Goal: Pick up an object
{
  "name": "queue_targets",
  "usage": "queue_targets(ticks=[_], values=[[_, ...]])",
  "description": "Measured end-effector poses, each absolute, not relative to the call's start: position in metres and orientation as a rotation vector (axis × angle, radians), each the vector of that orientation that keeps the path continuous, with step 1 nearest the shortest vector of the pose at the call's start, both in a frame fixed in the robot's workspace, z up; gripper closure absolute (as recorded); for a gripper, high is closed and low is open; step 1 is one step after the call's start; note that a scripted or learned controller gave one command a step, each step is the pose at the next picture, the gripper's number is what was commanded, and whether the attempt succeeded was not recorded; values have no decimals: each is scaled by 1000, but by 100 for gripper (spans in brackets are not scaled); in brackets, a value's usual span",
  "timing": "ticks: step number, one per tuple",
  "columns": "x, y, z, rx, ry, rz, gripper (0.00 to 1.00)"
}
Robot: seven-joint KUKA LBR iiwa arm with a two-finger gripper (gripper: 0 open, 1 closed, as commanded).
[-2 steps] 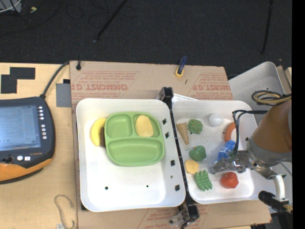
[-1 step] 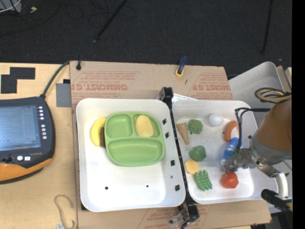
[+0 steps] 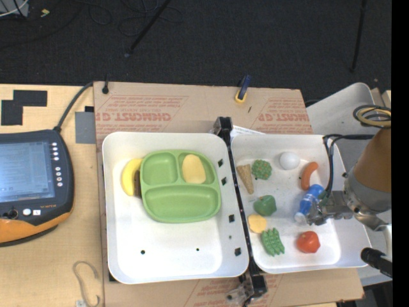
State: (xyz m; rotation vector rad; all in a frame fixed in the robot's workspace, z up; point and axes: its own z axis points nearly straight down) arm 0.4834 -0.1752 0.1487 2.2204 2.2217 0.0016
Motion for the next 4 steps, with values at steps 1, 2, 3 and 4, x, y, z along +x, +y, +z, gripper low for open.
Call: queue_targets(ticks=[1, 2, 3, 4], values=[[490, -174, 193, 2219, 2221, 2, 100], [491, -175, 229, 2220, 2222, 1, 100], [509, -128, 219, 2220, 2230, 0, 100], [524, -66, 220, 2217, 2232, 0, 100]])
